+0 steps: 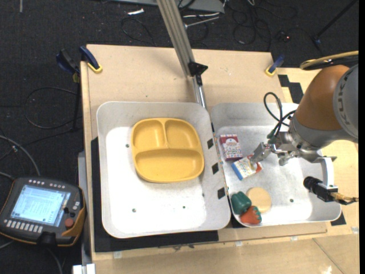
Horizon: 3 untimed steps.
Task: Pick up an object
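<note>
On the table (142, 73), 2 white bins sit side by side. The left bin (114, 210) holds a yellow divided plate (167, 149). In the right bin (296, 207), the gripper (263, 153) hangs low, touching a small blue-and-white packet (245, 168); whether it grips it, I cannot tell. A red carton (230, 146) lies just beside, with a tan disc (260, 197), a green piece (239, 200) and a red piece (250, 214) nearer the front edge.

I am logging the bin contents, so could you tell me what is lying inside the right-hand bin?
The right bin holds a red and white carton, a small blue and white packet, a tan disc and green and red toys. The gripper covers part of the bin floor.
</note>
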Motion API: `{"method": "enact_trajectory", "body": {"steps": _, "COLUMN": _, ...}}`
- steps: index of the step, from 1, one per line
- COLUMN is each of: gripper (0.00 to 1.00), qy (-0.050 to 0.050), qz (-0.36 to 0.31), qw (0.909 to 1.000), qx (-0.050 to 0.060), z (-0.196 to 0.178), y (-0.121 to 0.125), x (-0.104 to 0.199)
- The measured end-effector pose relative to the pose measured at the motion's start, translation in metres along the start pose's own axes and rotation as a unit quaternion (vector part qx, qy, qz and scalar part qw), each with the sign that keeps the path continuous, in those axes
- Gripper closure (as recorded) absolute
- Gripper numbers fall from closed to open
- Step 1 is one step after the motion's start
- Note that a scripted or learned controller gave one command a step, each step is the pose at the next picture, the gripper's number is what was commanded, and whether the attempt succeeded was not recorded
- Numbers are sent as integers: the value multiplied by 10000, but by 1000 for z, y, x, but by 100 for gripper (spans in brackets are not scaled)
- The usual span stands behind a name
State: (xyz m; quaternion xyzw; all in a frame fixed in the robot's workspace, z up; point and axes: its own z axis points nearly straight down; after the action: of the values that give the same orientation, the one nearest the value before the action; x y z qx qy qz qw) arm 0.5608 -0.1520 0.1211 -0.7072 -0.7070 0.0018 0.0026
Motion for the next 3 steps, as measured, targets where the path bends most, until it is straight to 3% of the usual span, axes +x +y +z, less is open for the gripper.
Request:
{"method": "enact_trajectory", "body": {"steps": 1, "gripper": 100, "qy": -8, "qz": -2, "qw": 10000, "qx": -35, "z": -14, "y": 2, "x": 0}}
{"method": "enact_trajectory", "body": {"steps": 3, "gripper": 100, "qy": -15, "qz": -16, "qw": 10000, "qx": -60, "z": -124, "y": 1, "x": 3}}
